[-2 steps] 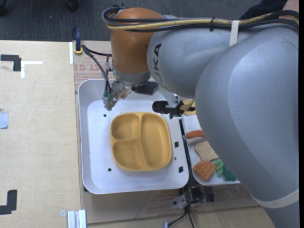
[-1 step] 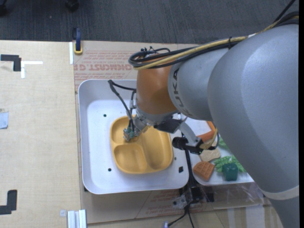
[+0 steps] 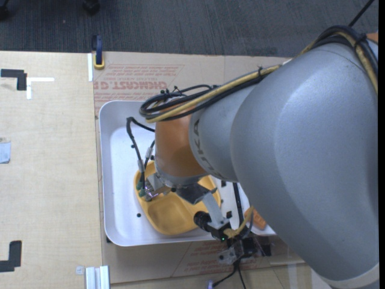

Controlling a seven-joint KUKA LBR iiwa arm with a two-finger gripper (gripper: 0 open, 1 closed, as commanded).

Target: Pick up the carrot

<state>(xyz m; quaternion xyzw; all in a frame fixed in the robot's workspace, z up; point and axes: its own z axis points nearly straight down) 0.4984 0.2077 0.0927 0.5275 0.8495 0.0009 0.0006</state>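
The arm's large grey body and orange wrist band (image 3: pixel 174 146) hang low over the left white bin (image 3: pixel 117 179) and cover most of it. My gripper (image 3: pixel 144 188) is down inside the bin beneath the wrist, right at the left edge of a wide yellow object (image 3: pixel 163 214) lying on the bin floor. A small orange piece, possibly the carrot (image 3: pixel 258 219), peeks out from under the arm near the bin's lower right. The arm hides whatever else lies there.
Black and yellow cables (image 3: pixel 174 98) loop above the wrist over the bin's far side. Brown cardboard (image 3: pixel 138 77) lies under the bin. A light wooden benchtop (image 3: pixel 48 161) stretches to the left, with a blue-and-yellow clamp (image 3: pixel 97 53) at its far edge.
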